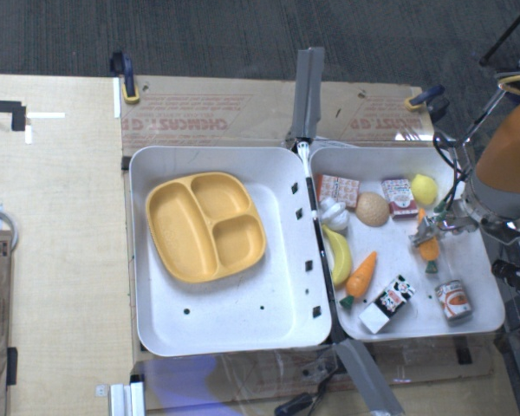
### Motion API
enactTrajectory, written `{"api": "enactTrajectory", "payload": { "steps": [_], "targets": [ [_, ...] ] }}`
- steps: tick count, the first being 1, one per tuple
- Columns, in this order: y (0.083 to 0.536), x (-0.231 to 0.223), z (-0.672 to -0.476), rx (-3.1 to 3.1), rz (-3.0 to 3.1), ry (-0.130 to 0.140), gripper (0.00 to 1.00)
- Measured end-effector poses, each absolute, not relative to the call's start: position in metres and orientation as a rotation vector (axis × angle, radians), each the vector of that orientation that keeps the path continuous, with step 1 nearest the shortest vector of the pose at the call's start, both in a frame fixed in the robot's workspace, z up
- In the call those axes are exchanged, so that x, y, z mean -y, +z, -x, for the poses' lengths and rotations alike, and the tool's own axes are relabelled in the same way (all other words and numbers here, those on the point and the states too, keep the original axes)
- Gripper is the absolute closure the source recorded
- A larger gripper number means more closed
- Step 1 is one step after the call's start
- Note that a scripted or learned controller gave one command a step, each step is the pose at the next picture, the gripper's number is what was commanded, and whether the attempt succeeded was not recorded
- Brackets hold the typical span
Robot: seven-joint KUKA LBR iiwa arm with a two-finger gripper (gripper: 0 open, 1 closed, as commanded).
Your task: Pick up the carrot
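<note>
The carrot (361, 274), orange with a green stub at its lower end, lies tilted in the right bin (494, 319), just right of the banana (338, 256). My gripper (428, 232) hangs low over the middle right of that bin, about a hand's width right of the carrot. A small orange item (428, 250) with a green bit below it sits directly under the gripper's tip. Whether it is touched or held is not visible. The grey arm (503, 159) reaches in from the right.
Around the carrot lie a milk carton (388, 302), a can (455, 301), a brown egg-shaped item (373, 208), a lemon (424, 189) and two small red boxes (338, 189). The left bin (156, 319) holds a yellow divided plate (206, 225).
</note>
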State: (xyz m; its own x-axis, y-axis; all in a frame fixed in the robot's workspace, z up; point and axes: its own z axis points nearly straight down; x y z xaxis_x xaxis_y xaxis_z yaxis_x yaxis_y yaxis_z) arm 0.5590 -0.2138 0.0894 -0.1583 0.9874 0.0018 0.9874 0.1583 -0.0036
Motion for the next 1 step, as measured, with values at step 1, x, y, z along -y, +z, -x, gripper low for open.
{"api": "enactTrajectory", "payload": {
  "steps": [1],
  "targets": [
    [0.2069, 0.1819, -0.578, 2.269, 2.17, 0.005, 1.0]
  ]
}}
